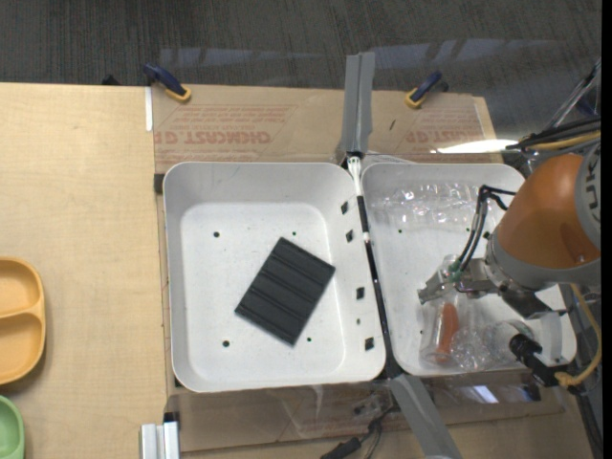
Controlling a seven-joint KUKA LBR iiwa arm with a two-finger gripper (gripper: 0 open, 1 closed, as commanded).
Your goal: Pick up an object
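A black ribbed rectangular pad [285,290] lies tilted in the middle of the left bin [191,256]. In the right bin [402,352] an orange-red stick-like object [446,331] rests near the front, partly wrapped in clear plastic [478,344]. My gripper [440,291] hangs low in the right bin, just above the top end of that orange-red object. The arm's orange band [550,220] covers the bin's right side.
More crumpled clear plastic [430,204] lies at the back of the right bin. A cardboard sheet [249,127] lies behind the bins, held by two clamps. An orange divided plate [17,318] sits at the far left on the wooden bench.
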